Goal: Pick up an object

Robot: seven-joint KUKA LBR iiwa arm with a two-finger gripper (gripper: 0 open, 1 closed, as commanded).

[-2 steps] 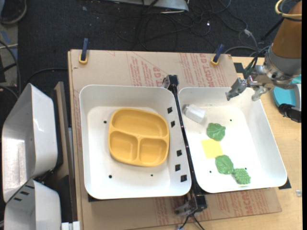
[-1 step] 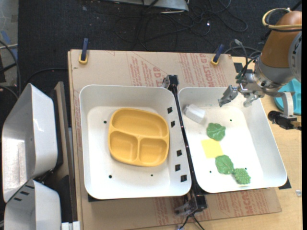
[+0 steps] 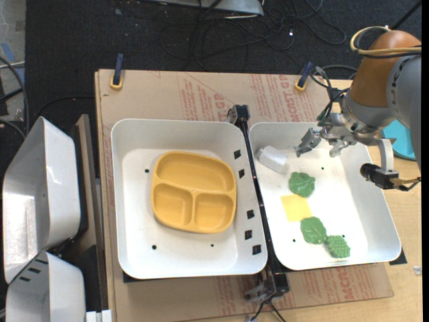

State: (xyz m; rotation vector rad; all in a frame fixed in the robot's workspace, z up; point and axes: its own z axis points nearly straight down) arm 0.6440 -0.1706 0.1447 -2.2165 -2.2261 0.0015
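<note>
Two shallow white bins are sitting side by side on a cardboard-covered table (image 3: 201, 89). The left bin (image 3: 131, 200) is holding a yellow divided tray (image 3: 194, 192), lying flat near its middle. The right bin (image 3: 375, 213) is carrying the loose pieces: a pale whitish object (image 3: 272, 157) lying at its upper left, a green lump (image 3: 301, 184) just below and right of that, a flat yellow square (image 3: 295, 207) beneath the lump, then a second green piece (image 3: 313, 230) and a textured green piece (image 3: 338, 246) lying close together toward the lower right. The arm (image 3: 385, 79) is reaching in from the upper right of the frame, its claw (image 3: 322, 139) hanging over the upper part of the right bin, to the right of the pale whitish object and apart from it. The claw's fingers are looking spread a little, with nothing seen between them. The green lump is lying below the claw, nothing covering it. Two clamps (image 3: 117, 72) are gripping the table's far edge, and cables (image 3: 301, 19) are trailing across the dark floor in the upper frame.
</note>
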